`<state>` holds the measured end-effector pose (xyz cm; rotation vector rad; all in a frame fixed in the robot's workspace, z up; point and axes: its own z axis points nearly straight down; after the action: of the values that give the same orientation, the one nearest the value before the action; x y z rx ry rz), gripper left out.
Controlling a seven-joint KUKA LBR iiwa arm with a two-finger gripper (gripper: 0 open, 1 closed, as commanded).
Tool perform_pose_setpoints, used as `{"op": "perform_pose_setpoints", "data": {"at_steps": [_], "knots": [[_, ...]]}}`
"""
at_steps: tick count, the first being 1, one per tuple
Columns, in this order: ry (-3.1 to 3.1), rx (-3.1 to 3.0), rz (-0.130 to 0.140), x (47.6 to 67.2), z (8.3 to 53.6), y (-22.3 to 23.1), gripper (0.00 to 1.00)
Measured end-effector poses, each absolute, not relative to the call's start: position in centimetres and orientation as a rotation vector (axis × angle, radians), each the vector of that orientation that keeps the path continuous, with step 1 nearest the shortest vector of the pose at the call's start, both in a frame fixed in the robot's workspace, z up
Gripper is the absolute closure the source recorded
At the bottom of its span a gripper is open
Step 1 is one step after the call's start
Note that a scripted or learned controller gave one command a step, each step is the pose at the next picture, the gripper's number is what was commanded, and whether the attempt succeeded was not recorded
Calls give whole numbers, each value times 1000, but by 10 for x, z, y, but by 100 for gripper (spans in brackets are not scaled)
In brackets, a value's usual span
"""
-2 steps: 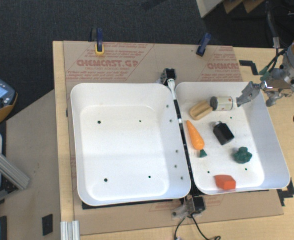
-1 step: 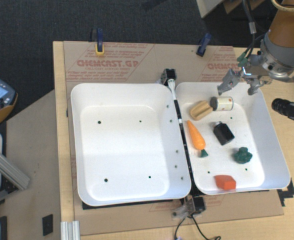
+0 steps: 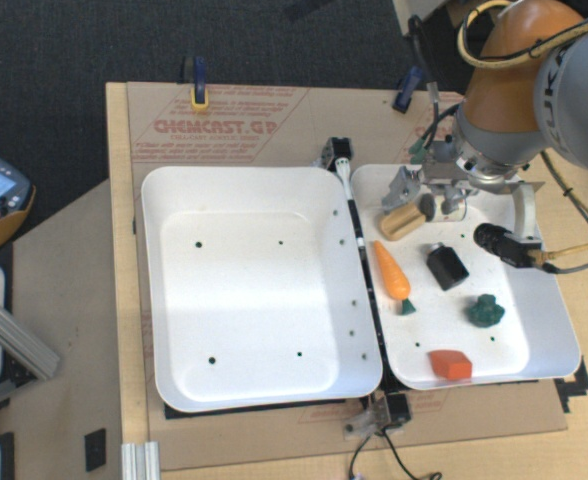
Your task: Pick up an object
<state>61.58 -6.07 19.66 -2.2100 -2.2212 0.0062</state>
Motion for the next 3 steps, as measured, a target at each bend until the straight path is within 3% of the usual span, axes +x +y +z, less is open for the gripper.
{"op": "perform_pose_setpoints", "data": {"at_steps": [1,2,3], "knots": [[-2208,-2224,10,539,169,-115,0],[-2223,-2225,-6,568,107,-97,0],[-2232,-2238,-12,578,100,-99,0]]}}
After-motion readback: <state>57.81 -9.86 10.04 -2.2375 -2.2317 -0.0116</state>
